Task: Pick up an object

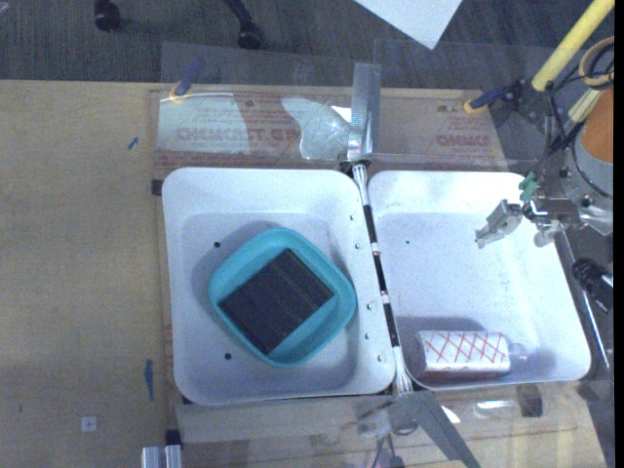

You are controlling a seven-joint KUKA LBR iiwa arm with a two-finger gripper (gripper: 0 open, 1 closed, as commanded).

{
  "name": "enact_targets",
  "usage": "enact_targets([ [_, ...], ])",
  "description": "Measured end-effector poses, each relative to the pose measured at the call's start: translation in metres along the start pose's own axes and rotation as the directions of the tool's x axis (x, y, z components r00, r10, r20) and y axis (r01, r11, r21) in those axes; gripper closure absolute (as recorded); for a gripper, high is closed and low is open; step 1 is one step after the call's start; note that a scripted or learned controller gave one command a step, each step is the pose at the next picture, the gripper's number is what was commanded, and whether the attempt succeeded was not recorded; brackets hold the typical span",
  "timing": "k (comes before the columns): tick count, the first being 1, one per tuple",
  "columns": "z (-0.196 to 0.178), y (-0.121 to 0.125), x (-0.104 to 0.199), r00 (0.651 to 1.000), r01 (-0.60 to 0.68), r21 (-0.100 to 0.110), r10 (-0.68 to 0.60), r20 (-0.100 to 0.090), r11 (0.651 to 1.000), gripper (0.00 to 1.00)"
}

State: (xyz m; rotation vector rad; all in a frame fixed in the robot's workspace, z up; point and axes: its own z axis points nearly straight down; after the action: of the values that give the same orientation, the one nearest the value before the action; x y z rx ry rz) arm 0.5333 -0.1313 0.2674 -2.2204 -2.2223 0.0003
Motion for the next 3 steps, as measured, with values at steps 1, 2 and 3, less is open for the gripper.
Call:
enact_targets([
  [1,0.084,-0.037,0.068,0.993,-0.116,0.002,0.116,0.000,0.993,0.00],
  [2,0.179,-0.052,0.011,0.982,0.189,-0.006,-0.189,0.001,0.982,0.00],
  [3,0.128,-0.054,-0.039,0.996,0.085,-0.002,-0.085,0.001,0.996,0.00],
])
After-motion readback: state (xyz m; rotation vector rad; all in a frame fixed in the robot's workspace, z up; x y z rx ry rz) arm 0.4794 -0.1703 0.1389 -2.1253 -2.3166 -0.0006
